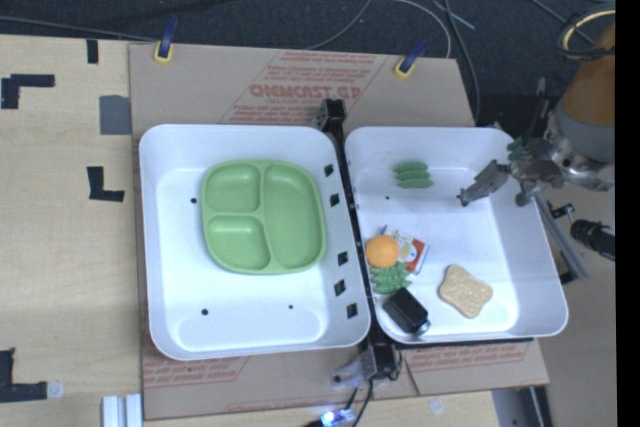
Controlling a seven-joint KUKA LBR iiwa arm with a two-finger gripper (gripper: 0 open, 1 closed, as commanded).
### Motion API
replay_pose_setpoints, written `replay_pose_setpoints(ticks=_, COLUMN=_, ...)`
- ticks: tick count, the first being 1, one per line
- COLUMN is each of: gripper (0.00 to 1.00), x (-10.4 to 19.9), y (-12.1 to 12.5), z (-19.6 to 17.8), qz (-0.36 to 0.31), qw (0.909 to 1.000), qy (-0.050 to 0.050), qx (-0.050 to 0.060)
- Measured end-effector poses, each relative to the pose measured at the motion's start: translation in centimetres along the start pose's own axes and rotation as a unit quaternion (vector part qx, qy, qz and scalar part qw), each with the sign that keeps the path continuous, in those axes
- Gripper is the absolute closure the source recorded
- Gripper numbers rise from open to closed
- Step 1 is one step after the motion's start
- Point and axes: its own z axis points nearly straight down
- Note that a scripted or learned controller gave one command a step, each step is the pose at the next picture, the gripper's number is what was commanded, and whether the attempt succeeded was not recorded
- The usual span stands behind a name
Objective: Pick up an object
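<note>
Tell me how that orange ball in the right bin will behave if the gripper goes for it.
The orange ball looks round and smooth, so it may roll or squirt from a pinch. It sits against a small packet and green item, which could block rolling that way.

Glossy white plastic bins [160,245] sit on matt brown cardboard [300,85]; the green divided plate [265,217] looks smooth, matt plastic.

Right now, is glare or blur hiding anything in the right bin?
Camera view: lighting is even, with no glare on the right bin; the green piece and cracker read soft but clear; the hand is slightly blurred, casting a faint shadow.
</note>
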Motion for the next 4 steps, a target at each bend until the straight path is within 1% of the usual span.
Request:
replay_pose_setpoints(ticks=1, gripper=0.0, x=0.1, y=0.3, z=-0.8, qz=-0.002, qw=1.0, qy=-0.001, qx=-0.006)
replay_pose_setpoints(ticks=2, gripper=0.0, x=0.1, y=-0.7, z=5.0, qz=-0.002, qw=1.0, qy=-0.001, qx=-0.004)
replay_pose_setpoints(ticks=3, gripper=0.0, x=-0.4, y=-1.2, z=9.7, qz=-0.002, qw=1.0, qy=-0.001, qx=-0.004)
replay_pose_setpoints(ticks=4, gripper=0.0, x=-0.4, y=-1.1, z=12.7, qz=-0.002, qw=1.0, qy=-0.002, qx=-0.007)
